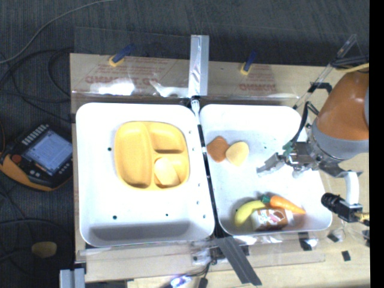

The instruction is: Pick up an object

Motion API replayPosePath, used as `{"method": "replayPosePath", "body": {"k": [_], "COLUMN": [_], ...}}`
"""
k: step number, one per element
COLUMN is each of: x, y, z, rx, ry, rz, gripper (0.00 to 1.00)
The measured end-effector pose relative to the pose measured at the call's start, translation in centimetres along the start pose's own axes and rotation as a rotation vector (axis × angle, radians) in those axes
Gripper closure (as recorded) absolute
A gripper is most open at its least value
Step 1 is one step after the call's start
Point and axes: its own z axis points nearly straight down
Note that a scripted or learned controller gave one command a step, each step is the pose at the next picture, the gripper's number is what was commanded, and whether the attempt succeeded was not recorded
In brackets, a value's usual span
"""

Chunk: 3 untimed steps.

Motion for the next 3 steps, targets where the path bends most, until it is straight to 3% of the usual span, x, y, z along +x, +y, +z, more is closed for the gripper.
{"method": "replayPosePath", "body": {"k": [1,2,3], "x": [-2.6,-1.5,-0.3], "y": [-1.7,-1.7,3.4], "z": [9.2,10.3,4.8], "rx": [0.001,-0.001,0.0], "ry": [0.002,0.0,-0.001], "rz": [0.087,-0.023,0.015], "gripper": [0.0,0.0,0.0]}}
